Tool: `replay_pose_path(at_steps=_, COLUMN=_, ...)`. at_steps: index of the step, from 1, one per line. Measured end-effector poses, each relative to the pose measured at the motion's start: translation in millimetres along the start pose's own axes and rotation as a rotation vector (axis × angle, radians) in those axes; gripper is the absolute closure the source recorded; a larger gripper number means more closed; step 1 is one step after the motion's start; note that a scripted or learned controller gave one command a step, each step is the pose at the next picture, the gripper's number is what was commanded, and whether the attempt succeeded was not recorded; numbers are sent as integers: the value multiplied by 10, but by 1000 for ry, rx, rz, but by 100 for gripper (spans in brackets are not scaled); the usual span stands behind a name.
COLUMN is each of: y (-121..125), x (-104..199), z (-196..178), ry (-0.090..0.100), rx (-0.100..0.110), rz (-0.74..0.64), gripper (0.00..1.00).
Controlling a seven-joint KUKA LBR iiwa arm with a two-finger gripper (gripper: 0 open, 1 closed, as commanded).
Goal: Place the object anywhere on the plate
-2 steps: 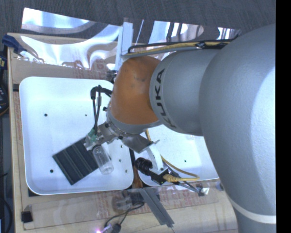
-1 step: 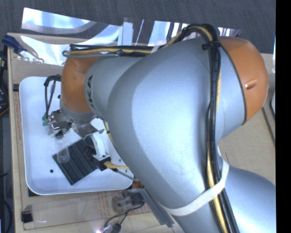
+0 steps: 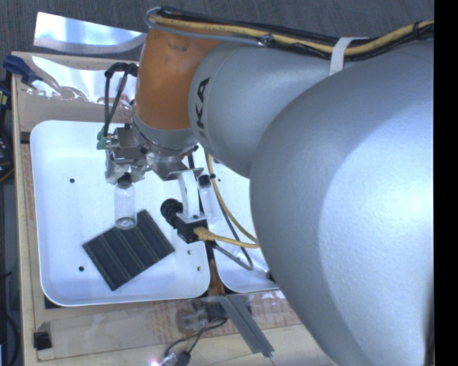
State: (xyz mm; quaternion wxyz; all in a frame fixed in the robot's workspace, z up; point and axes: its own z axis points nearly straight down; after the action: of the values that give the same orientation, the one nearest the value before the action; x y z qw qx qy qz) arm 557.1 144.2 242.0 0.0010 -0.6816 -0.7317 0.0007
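- Camera view looks down on two white bins side by side, with the grey arm (image 3: pixel 328 174) reaching in from the right and covering most of the right bin (image 3: pixel 240 280).
- Gripper (image 3: pixel 124 180) hangs over the left bin (image 3: pixel 53 204), just below the orange band (image 3: pixel 168 75) of the wrist.
- A small clear object (image 3: pixel 124 204), like a little bottle or tube, stands upright directly under the gripper, its top meeting the fingertips.
- The fingers look closed about the top of the object, so it seems to be held; the contact is small and partly shadowed, so the hold is a judgement rather than plain.
- A dark ribbed plate (image 3: pixel 128 250) lies flat in the left bin, turned at an angle, toward the bin's near edge.
- The lower end of the object is just beside the plate's upper edge; whether it touches the plate or the bin floor cannot be told.
- Progress: the object seems to be in hand and very near the plate, but it does not yet sit squarely on it.
- Left to do, as judged: carry the object a little further over the ribs, set it down, and let go.
- Left bin holds the plate and the object; what little of the right bin's floor shows is bare white.
- Risk: an upright, narrow thing may tip on the ribbed face once released.
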Motion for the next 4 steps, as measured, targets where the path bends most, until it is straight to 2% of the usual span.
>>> replay_pose_path(at_steps=1, y=-864, x=-574, z=460, ry=-2, rx=6, rz=432, gripper=100)
replay_pose_path(at_steps=2, y=-632, x=30, z=1322, ry=-4, rx=8, rz=504, gripper=100)
replay_pose_path(at_steps=3, y=-870, x=-1236, z=511, ry=0, rx=2, rz=504, gripper=100)
replay_pose_path(at_steps=4, y=-530, x=-41, z=165, ry=0, rx=3, rz=373, gripper=100)
